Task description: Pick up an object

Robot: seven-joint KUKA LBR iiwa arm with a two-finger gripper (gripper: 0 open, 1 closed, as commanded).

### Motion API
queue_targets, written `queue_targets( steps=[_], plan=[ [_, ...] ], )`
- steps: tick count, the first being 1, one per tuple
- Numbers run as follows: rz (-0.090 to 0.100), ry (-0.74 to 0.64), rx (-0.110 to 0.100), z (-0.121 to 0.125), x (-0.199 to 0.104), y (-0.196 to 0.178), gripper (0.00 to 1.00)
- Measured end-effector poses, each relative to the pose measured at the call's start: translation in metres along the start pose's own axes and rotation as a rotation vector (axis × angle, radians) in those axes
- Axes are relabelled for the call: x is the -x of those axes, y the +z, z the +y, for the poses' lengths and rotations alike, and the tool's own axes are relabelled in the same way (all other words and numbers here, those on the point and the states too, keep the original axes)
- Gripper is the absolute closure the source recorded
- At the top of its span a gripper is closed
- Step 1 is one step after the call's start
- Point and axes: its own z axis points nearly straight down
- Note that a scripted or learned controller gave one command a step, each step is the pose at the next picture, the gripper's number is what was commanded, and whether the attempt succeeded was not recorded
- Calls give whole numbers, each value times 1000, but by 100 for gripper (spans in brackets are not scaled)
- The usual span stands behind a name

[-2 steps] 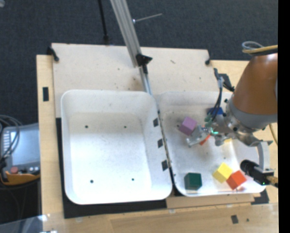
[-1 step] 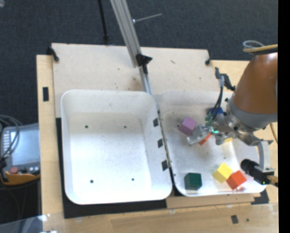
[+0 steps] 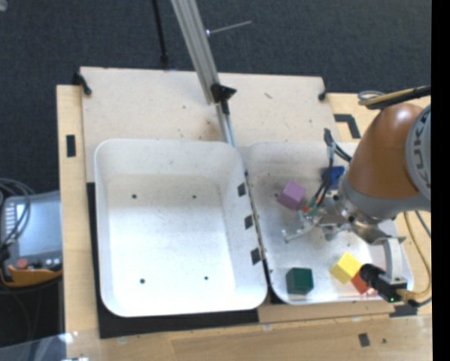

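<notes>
The right bin [image 3: 274, 173] holds a purple block [image 3: 291, 195] near its middle, a dark green block [image 3: 299, 280] at its front edge, and a yellow block [image 3: 346, 268] with a red piece [image 3: 360, 283] beside it at the front right. A blue object [image 3: 332, 175] peeks out by the arm's wrist. My gripper [image 3: 309, 226] hangs low over the bin's middle, just below and right of the purple block. Nothing can be made out between its fingers.
The left bin [image 3: 172, 224] lies beside the right one. A slanted metal pole [image 3: 199, 47] rises from the back of the bench between the bins. The arm's orange and grey body [image 3: 387, 160] covers the right bin's far right part.
</notes>
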Motion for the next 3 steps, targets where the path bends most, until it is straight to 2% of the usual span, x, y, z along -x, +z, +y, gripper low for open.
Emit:
queue_targets(
  steps=[1, 2, 3],
  plan=[
    [1, 1, -1, 5, -5, 59, 0],
    [-1, 1, 7, 6, -3, 88, 0],
    [2, 7, 11, 7, -3, 76, 100]
  ],
)
